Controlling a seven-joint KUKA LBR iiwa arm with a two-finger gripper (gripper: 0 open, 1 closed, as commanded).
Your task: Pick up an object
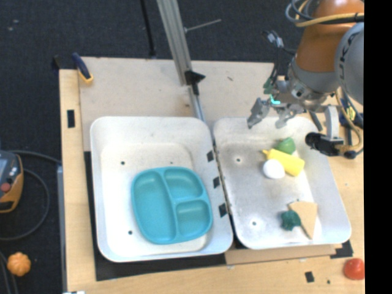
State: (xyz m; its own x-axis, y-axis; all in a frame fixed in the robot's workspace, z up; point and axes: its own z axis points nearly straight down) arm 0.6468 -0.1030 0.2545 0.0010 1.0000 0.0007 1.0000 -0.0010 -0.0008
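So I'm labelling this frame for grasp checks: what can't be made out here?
- Claw, camera view: nothing seen between its fingers.
- Green item: partly behind the yellow piece; its shape is unclear.
- Dark green toy: too small and blurred to identify, overlapped by the tan wedge.
- Red object: cut off by the right edge.

Robotics lab: KUKA arm (324, 41), bench w/ white bins (98, 164), aluminium camera post (174, 32).

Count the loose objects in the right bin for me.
5: a green piece and yellow piece touching a white ball near the far side; a dark green piece beside a tan wedge near the front. Others may be hidden.
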